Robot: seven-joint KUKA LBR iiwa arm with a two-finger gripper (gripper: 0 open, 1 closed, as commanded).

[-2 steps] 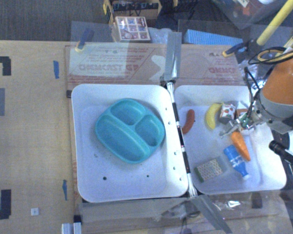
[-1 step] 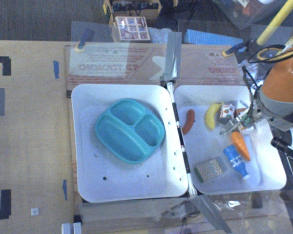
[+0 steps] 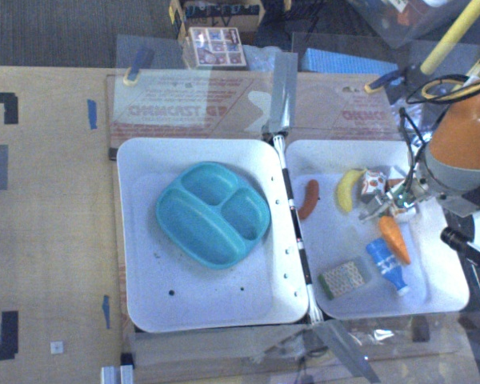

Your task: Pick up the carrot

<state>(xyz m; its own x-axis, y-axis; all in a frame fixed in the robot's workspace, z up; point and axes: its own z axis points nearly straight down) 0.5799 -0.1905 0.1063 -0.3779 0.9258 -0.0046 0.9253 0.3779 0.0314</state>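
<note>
the carrot (image 3: 394,239) lies in the right bin (image 3: 444,294), touching the blue bottle (image 3: 386,265). the gripper (image 3: 390,206) hovers just above its top end, seemingly spread; it might snag the bottle.

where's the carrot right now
The carrot lies in the right bin, toward its right side, just below the gripper and touching the blue bottle at its lower left.

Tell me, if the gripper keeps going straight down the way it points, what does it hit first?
Most likely the carrot: the gripper sits just above its upper end in the right bin. Depth is unclear from this slant, so it may land just beside it.
</note>
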